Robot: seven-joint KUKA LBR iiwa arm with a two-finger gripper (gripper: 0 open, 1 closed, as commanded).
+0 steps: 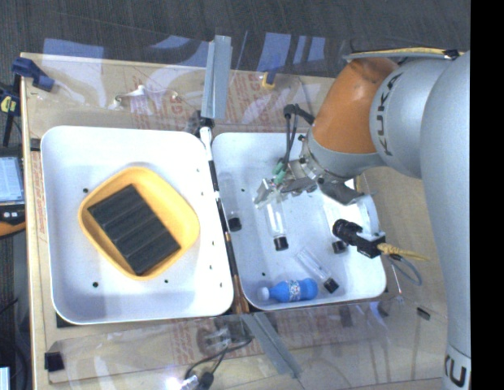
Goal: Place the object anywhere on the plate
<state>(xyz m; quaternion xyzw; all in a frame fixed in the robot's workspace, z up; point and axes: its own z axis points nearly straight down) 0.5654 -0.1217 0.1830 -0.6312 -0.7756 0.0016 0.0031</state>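
Camera view looks down at a slant on a brown surface [114, 88] that carries two shallow white bins side by side. The left bin [65, 283] sits at the left centre of the frame. In its middle lies a yellow plate [177, 205] with rounded corners, turned at an angle to the bin walls. A dark ribbed block [134, 227] lies flat on the plate, inside its rim and covering most of its floor.

The right bin [252, 258] is at the centre of the frame, its left wall just beside the left bin. The grey arm [414, 112] enters from the upper right, and its orange band [358, 108] sits above the bin's far edge. The gripper [278, 187] hangs low over the upper middle of the right bin, well apart from the plate. From this angle I cannot tell whether the fingers are spread or pressed together, and nothing shows between them.

Just below the gripper lies a clear tube [277, 220] with a black cap at its lower end. A second clear tube [314, 267] lies toward the lower right of that bin, also black-capped. A blue bottle [291, 291] lies on its side against the bin's near wall. A small black piece [233, 223] rests by the left wall.
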